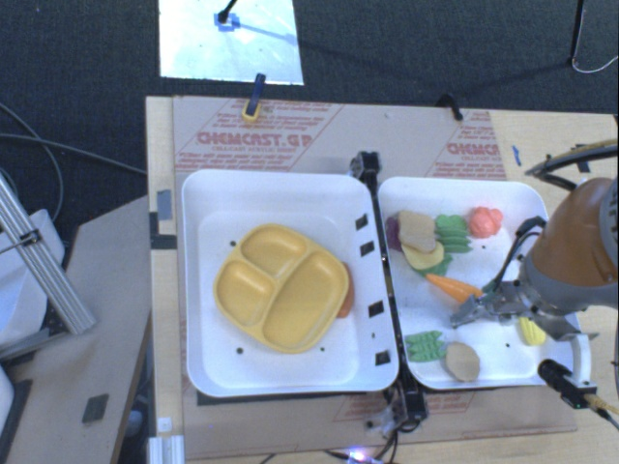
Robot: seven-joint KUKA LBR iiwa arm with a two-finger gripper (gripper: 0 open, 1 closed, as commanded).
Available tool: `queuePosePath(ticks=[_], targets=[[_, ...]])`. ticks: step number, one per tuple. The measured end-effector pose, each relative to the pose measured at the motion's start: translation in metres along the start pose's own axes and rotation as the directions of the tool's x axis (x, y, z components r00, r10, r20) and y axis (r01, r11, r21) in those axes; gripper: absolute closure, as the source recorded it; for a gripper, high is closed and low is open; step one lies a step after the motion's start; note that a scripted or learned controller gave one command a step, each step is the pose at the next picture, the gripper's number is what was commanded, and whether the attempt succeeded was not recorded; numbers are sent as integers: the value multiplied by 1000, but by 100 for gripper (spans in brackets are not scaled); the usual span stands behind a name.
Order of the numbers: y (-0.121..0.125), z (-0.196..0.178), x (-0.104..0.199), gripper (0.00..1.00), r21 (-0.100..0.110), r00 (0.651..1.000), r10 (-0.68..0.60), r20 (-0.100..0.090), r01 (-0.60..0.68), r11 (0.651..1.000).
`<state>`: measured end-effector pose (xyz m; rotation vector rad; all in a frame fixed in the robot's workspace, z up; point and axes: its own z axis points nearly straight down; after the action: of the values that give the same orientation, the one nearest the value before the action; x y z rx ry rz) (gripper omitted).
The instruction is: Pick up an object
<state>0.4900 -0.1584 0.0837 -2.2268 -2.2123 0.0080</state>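
My gripper (471, 311) hangs low over the right bin (527, 199), reached in from the right under the orange-banded wrist (578, 235). It sits just below the right end of an orange carrot (451, 286); I cannot tell whether it touches it. A small yellow piece (531, 332) lies to the gripper's right, partly under the arm. Below the gripper lie a green leafy piece (424, 345) and a tan potato (462, 361). Toward the bin's far side are a beige slice (418, 228), a yellow piece (426, 255), a purple piece (394, 231), a green vegetable (452, 233) and a pink-orange fruit (486, 221).
The left bin (208, 356) holds a yellow divided plate (281, 287) with something orange peeking from under its right edge (346, 302). A black divider with clips (377, 259) runs between the bins. Cardboard covers the bench behind them, and a metal frame (34, 249) stands at the left.
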Motion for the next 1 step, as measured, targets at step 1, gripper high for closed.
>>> queuePosePath(ticks=[1], targets=[[83,-2,78,0,-13,1000,-20,-4,20,1000]])
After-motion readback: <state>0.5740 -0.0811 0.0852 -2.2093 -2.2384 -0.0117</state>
